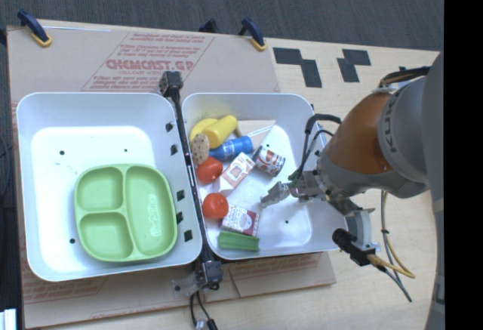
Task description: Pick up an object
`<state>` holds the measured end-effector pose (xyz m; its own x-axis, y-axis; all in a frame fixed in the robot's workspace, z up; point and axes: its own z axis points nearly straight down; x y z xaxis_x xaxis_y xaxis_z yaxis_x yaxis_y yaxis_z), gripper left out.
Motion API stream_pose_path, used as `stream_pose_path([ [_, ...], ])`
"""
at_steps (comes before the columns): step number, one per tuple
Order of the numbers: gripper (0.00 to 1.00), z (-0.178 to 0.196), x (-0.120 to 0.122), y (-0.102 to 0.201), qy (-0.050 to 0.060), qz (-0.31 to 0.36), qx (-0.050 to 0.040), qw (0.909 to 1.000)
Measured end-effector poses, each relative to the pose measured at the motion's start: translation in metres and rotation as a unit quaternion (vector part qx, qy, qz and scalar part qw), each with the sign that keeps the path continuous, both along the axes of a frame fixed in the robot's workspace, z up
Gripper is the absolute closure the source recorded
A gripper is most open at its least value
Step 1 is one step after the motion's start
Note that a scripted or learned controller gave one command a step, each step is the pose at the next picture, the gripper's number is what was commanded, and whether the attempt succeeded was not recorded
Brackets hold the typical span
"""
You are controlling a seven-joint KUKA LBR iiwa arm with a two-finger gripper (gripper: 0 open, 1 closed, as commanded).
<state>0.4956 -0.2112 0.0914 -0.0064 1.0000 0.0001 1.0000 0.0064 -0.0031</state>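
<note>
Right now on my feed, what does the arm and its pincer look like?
The arm is bulky and rounded, grey with a glossy orange band above the wrist. Thin black cables loop beside the wrist, and more wires trail off below. The pincer is a small metallic grey piece.

2 white bins (45, 113) sit on a tan board printed with red lettering (148, 64) toward 12 o'clock. The left bin holds a pale green tray (124, 211). In the right bin: a yellow bottle (213, 128), a blue bottle (232, 147), a beige speckled cookie (200, 147), 2 red tomatoes (215, 205), 2 red-and-white cartons (241, 220), a red-and-white can (269, 160) and a green piece (238, 242) at 6 o'clock. The arm (407, 140) at 3 o'clock is grey with an orange band (362, 141). Blue-and-yellow clamps (35, 28) grip the board's far edge
</note>
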Motion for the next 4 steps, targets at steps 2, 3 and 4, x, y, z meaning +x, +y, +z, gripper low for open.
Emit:
stream_pose_path([
  [2, 1.0, 0.107, -0.016, 0.038, -0.002, 0.0, 0.0002, 1.0],
  [3, 1.0, 0.203, 0.024, 0.0, -0.004, 0.0, -0.0019, 1.0],
  [4, 1.0, 0.123, 0.072, 0.001, 0.0, 0.001, 0.0006, 1.0],
])
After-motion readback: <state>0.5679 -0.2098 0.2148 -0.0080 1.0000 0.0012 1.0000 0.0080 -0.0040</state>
